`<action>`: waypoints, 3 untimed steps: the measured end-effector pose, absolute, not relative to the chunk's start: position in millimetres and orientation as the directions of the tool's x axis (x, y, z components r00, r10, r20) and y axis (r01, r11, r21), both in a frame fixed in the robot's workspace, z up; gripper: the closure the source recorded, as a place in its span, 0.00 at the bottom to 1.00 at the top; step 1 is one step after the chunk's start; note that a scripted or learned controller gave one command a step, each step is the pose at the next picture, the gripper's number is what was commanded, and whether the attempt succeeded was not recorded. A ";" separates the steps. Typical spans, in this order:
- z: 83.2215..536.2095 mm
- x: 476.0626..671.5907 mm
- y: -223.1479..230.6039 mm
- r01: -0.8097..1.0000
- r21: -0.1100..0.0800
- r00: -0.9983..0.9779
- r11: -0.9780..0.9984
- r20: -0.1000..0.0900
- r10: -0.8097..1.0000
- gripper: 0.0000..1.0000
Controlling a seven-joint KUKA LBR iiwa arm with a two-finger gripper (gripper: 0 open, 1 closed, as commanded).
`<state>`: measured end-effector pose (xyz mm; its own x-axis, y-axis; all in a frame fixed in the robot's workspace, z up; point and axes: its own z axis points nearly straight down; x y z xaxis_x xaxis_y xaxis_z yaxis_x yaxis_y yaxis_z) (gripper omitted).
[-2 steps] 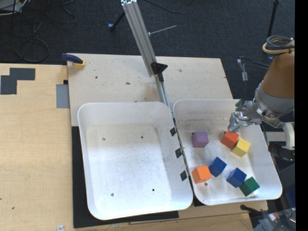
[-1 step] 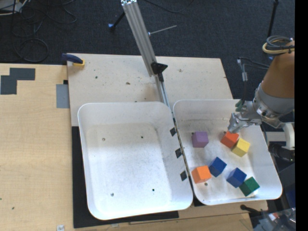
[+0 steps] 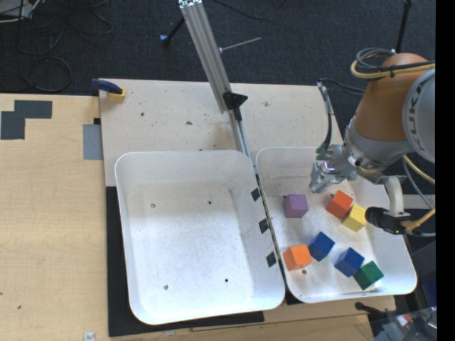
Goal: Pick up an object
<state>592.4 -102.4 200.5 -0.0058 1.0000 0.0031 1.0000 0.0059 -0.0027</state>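
The right bin holds several small blocks: a purple cube, an orange-red cube, a yellow cube, an orange cube, two blue cubes and a green cube. My gripper hangs over the back of this bin, just above and between the purple and orange-red cubes. Nothing shows between its metal fingers, and their spread is too small to read.
The left bin lies beside the right one, with a row of black clips along the shared wall. A slanted aluminium bar rises behind the bins. A small blue and yellow object lies at the bench's far left corner.
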 end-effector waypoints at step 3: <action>211.4 613.4 60.4 1.000 -0.003 -0.004 0.004 0.002 1.000 1.00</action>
